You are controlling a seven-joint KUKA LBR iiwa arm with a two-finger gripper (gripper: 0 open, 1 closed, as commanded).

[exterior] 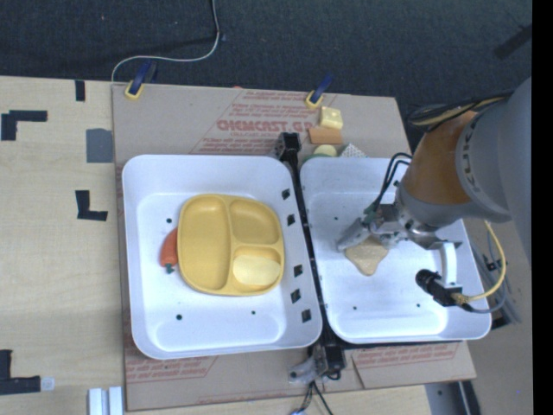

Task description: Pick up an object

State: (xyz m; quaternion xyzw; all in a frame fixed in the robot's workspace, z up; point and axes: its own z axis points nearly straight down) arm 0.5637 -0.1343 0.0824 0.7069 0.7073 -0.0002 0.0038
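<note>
So we're down in the right bin (346, 314) with the gripper (373, 232) hanging right over the pale tan piece (367, 257), which sits a little left of the bin's middle, at roughly 9 o'clock from its centre. How the hand is set we honestly cannot tell from this angle, the wrist and the arm (449, 175) cover most of it, and nothing shows between the tips, so we won't claim a hold. The tan piece pokes out toward 6 o'clock from under the gripper, so it looks like we're over its top edge and not its middle. If it were up to us, we'd nudge toward 6 o'clock before closing, so the squeeze lands across the body of the piece instead of clipping a corner and flicking it away. It looks flat and thin, so going all the way down to the bin floor probably matters too. The yellow divided plate (229, 242) in the left bin (147, 318), with an orange thing (168, 249) tucked at its 9 o'clock edge, is well apart and not our problem.
</note>
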